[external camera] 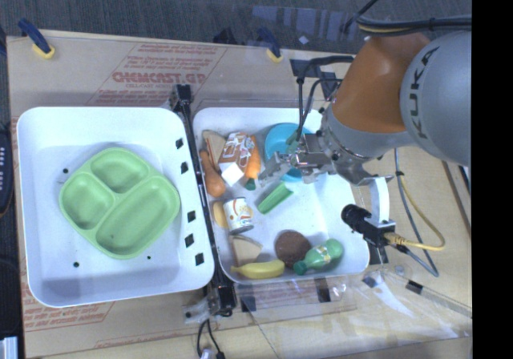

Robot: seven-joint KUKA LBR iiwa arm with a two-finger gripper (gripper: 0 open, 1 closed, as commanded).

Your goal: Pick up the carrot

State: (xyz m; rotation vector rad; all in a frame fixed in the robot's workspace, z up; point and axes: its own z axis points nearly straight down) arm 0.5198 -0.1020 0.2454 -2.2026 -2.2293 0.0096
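Carrot [253, 165]: upper middle of the right bin [341, 199], pressed against a small carton [235, 155], green tip pointing down.
Gripper [290, 162]: just right of the carrot, over a blue bowl [282, 141]; open or closed, I cannot tell.
Neighbours: green block [274, 198] just below; orange piece [215, 183] along the bin's left wall.
Left bin [48, 213]: holds a green divided plate [120, 202].
Risk: crowding around the carrot could make the gripper catch the carton or bowl rim instead.
Second risk: the other orange piece may be mistaken for the target.
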